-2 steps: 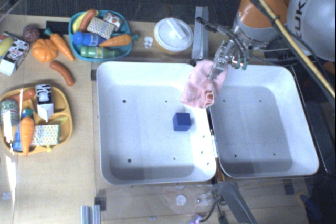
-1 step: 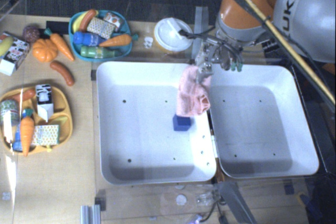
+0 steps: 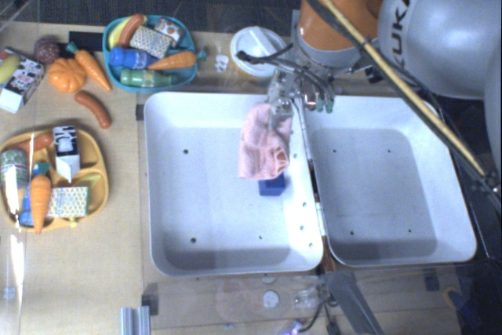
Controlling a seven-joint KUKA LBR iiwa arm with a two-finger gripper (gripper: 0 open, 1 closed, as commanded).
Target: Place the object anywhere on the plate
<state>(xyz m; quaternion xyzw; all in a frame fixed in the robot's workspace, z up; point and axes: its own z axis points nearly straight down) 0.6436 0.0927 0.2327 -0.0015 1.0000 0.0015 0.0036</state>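
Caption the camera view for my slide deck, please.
KUKA arm's gripper lifts a pink cloth above a blue block in the left bin.

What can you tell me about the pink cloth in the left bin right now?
The pink cloth looks like soft, crumpled fabric, pale pink, bunched into folds. It hangs lengthwise from the hand, its top gathered up at the hand and its wider lower part draping down over the left bin, near that bin's right wall. Its bottom edge overlaps a small blue block beneath it. Whether the lower end rests on the bin floor or hangs just above it cannot be told.
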